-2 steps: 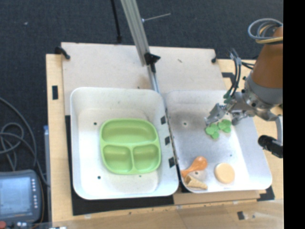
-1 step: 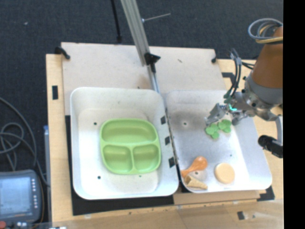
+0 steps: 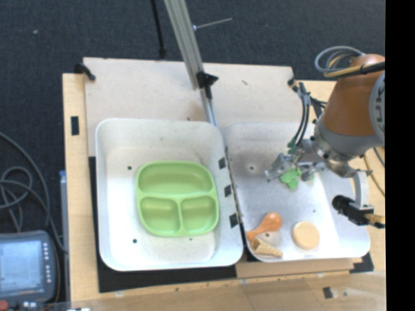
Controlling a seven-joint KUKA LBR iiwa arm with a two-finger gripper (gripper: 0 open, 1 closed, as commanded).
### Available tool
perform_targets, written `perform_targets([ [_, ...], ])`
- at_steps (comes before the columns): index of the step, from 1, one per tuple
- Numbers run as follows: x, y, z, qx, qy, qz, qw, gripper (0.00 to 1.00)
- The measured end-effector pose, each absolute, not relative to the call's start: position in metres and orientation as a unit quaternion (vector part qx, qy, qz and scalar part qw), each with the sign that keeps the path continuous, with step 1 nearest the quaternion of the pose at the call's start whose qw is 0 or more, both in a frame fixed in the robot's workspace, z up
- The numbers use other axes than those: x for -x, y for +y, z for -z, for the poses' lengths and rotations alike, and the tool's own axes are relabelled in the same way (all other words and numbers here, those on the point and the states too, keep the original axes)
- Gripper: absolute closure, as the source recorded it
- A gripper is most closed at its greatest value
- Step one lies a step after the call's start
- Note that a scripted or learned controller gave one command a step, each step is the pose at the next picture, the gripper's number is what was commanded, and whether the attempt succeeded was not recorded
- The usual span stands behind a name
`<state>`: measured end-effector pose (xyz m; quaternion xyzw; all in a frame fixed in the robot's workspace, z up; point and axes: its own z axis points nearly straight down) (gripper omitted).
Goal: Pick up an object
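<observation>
The tool [image 3: 290, 168] is seen low in the right bin [image 3: 256, 141], with a small green object [image 3: 290, 179] directly beneath or against its tip; whether that object is gripped cannot be told, nor can the state of the tool be made out. Three other candidates are found along the near edge of the same bin: an orange spoon-like piece [image 3: 267, 224], a tan cone-shaped piece [image 3: 266, 245] just beside it, and a pale round disc [image 3: 305, 235] a little apart to the right. In the left bin [image 3: 110, 141] a green divided plate [image 3: 176, 197] is laid flat. From here, a failed lift is judged the main risk: the green object is small and may be nudged aside or pinched only at an edge, so that it would slip out as the arm rises. The underside of the tool is hidden by the wrist and cabling, the exact shape of the green object is hard to make out, and the arm is cut off at the right.
</observation>
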<state>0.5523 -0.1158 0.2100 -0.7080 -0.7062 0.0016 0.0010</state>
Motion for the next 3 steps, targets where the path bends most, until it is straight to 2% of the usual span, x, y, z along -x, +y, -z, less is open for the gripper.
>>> perform_targets([
  [1,-0.560,-0.113,-0.153,0.708,-0.706,-0.0019,0.001,0.00],
  [2,-0.559,-0.114,-0.100,0.708,-0.707,-0.0018,0.001,0.00],
  [3,-0.561,-0.115,-0.114,0.710,-0.704,0.0013,-0.002,1.00],
])
